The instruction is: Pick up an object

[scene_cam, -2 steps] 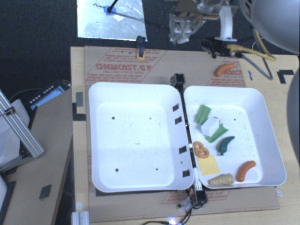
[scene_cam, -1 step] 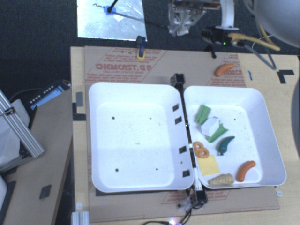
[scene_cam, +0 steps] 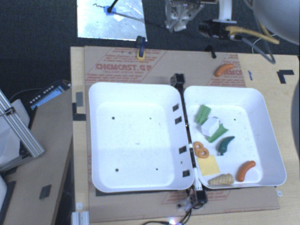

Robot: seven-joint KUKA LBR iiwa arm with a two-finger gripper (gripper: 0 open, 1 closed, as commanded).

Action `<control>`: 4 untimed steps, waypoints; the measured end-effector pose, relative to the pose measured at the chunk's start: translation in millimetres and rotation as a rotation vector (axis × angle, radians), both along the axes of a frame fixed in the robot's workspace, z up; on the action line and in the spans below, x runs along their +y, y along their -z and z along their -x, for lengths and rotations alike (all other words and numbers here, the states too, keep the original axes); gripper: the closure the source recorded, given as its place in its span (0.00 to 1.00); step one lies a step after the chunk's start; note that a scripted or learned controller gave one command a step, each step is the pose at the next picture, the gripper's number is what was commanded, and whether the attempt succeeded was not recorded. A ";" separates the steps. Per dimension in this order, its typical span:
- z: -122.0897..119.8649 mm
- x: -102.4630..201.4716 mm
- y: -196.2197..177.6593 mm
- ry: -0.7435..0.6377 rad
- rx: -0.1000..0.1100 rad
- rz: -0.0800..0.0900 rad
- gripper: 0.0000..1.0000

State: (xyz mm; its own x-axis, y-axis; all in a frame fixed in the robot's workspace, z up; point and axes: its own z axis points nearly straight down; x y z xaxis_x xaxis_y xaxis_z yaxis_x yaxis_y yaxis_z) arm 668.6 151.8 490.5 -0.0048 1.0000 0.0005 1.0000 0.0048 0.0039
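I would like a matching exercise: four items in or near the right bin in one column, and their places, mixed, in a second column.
Items:
1. pretzel
2. yellow square
3. cone
4. sausage

Places:
A. outside the bins, on the board behind the right bin
B. at the bin's near edge
C. by the divider
D. between pretzel and cone

Pairs: 1-C, 2-D, 3-B, 4-A

Fixed overhead, angled down from the near side at a moderate distance. Takes in the whole counter point(scene_cam: 117, 60), left bin point(scene_cam: 136, 97) and right bin point(scene_cam: 253, 102) side by side, arm point(scene_cam: 276, 8) entering top right.
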 end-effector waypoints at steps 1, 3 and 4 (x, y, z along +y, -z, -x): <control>77.3 25.2 -15.0 -0.004 0.002 -0.003 1.00; 46.8 37.1 -45.6 -0.001 0.002 -0.001 1.00; -1.5 46.6 -44.3 -0.001 -0.001 0.001 1.00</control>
